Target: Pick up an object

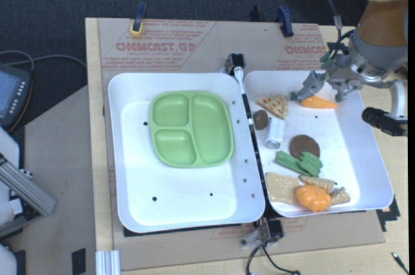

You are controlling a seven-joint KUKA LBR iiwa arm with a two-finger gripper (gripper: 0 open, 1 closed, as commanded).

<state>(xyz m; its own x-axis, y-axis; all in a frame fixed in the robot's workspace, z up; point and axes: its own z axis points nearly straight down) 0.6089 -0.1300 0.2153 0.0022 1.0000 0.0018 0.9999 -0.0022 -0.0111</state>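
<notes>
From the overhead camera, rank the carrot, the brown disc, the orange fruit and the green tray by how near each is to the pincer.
Pincer sits at the right bin's far end.
1. Carrot: right beside the pincer, far end of the right bin.
2. Brown disc: middle of the right bin.
3. Orange fruit: near end of the right bin.
4. Green tray: in the left bin.

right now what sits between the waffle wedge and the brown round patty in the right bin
In the camera view, a small white cylinder lies between the waffle wedge and the brown patty, tilted, on the right bin floor.
</notes>
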